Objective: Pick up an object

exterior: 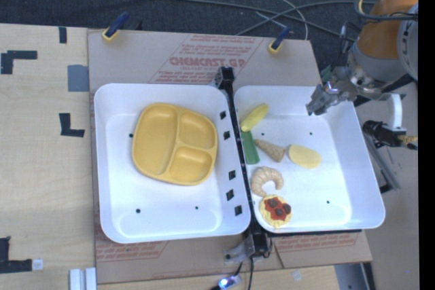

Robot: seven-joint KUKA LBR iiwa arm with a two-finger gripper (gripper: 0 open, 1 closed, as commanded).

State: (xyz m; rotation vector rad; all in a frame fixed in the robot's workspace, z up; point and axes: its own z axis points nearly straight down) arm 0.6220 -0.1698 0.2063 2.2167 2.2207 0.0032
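Grey, the hand (318,104) hangs over the right bin's (353,166) far edge; its grip state unclear.

We see a pale wooden bench (41,166) carrying a brown board (197,58), held at its twelve o'clock edge by two blue-and-yellow clamps (115,25). On the board sit two white bins touching side by side: the left bin (112,166) toward nine o'clock, the right bin (357,193) toward three o'clock.

A divided tray (175,144) lies in the left bin (112,166); 5 food items lie in the right bin (353,193).
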